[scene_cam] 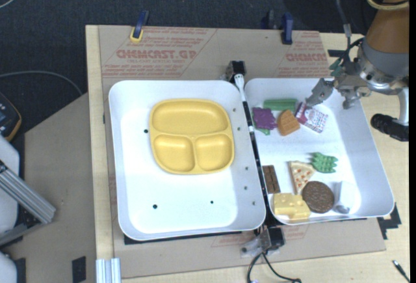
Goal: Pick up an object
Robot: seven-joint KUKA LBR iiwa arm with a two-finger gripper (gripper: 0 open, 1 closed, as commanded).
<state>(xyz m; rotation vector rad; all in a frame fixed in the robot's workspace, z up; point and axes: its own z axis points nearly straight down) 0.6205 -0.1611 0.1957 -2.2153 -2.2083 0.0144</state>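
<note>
Looking down at a slant on a bench (pixel 97 145) with two shallow white bins side by side. Left bin (pixel 130 197): a yellow three-compartment tray (pixel 192 134) lies in its far half. Right bin (pixel 364 164): along the far side, from left to right, a purple piece (pixel 264 118), a green bar (pixel 280 104) just beyond it, an orange piece (pixel 288 123) and a white-and-pink packet (pixel 314 120). Nearer the camera lie a green toothed piece (pixel 324 162), a pizza-slice toy (pixel 299 175), a dark brown bar (pixel 271 179) by the left wall, a round brown cookie (pixel 318 197) and a yellow cheese block (pixel 290 206) at the near edge. The arm (pixel 388 34), orange-banded, enters from the right; its gripper (pixel 337 88) hangs over the far right part of the right bin, with one finger (pixel 318 92) slanting down to just beside the packet. How far the jaws stand apart cannot be told, and no object is seen between them.
</note>
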